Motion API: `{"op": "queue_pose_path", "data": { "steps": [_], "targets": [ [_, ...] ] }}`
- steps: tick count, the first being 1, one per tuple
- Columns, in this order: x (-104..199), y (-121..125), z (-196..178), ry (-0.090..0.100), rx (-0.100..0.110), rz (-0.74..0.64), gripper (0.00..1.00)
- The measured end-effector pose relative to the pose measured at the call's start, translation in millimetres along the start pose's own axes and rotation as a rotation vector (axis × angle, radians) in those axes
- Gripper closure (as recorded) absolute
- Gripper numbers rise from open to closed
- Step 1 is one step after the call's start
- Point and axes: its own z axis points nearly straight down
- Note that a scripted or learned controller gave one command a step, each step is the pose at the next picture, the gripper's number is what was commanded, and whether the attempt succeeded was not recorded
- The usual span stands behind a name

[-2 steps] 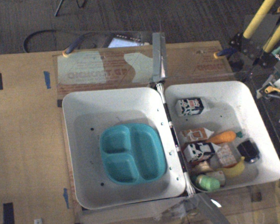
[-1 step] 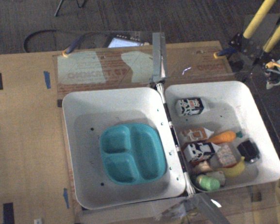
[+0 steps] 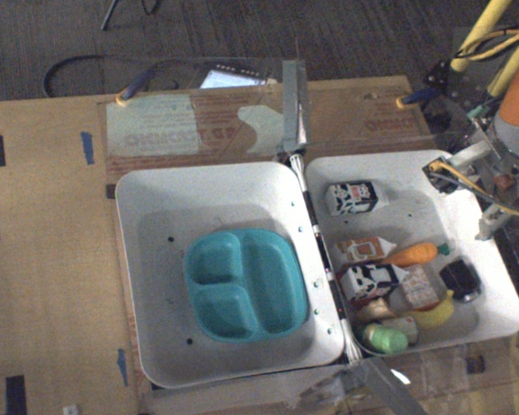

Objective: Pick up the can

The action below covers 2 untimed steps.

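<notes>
Approach step, nothing grasped. Can (image 3: 385,337) lies on its side at the right bin's (image 3: 508,311) near edge, beside the banana (image 3: 437,312). End effector (image 3: 493,218) hangs over the bin's right rim; grip state unreadable. Next: travel to the can, then descend.

Teal divided tray (image 3: 245,285) in left bin (image 3: 146,257); carrot (image 3: 414,253) in right bin (image 3: 499,312).

My arm (image 3: 516,121), grey metal with an orange band.

My wrist housing is pale grey, capped above by a bright orange collar. Yellow and black cables loop off my left side, bundled against a white bracket. A slim whitish piece hangs below, perhaps part of my pincer; it blurs too much to say.
</notes>
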Motion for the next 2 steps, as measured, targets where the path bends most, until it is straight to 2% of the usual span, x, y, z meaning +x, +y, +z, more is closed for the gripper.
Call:
{"op": "queue_pose_path", "data": {
  "steps": [1, 2],
  "targets": [
    [-21, -23, 44, 0.006, -0.004, -0.043, 0.00],
    [-36, -71, -21, 0.002, -0.002, -0.068, 0.00]
  ]
}}
